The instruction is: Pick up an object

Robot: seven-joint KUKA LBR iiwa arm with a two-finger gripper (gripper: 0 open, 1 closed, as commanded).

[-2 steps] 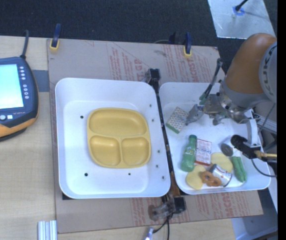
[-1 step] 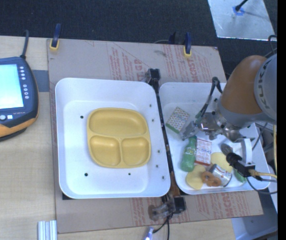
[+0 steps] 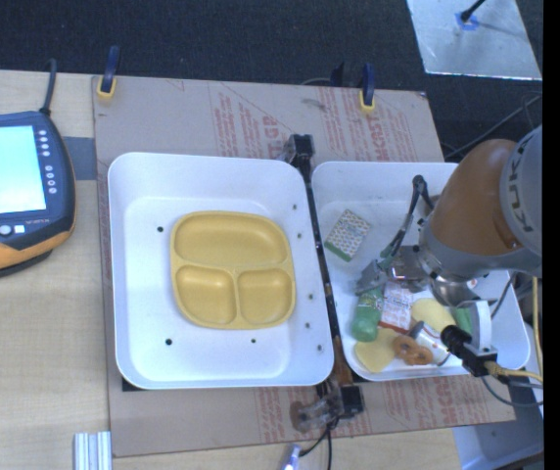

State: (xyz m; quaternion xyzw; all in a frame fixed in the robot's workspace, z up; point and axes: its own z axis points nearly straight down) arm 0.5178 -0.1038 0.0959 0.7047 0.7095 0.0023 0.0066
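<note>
The right bin [image 3: 378, 184] holds a heap of small objects at its near side. A green bottle [image 3: 365, 317] lies next to a red and white packet [image 3: 396, 310]. Pale yellow pieces [image 3: 435, 313] and a brown item [image 3: 416, 352] sit near the front rim. Farther back, a green patterned square packet [image 3: 348, 234] lies apart from the heap. My arm, with its orange band [image 3: 474, 202], reaches in from the right. My gripper [image 3: 380, 278] is low over the heap, just above the green bottle and the packet. The wrist hides what lies under it.
The left bin [image 3: 133, 262] holds a yellow plate with three compartments [image 3: 231, 267]. A tablet with a bright screen [image 3: 11, 189] lies on the bench at the far left. Clamps [image 3: 367, 84] hold the cardboard sheet at the back. Cables run by the bench's front right corner.
</note>
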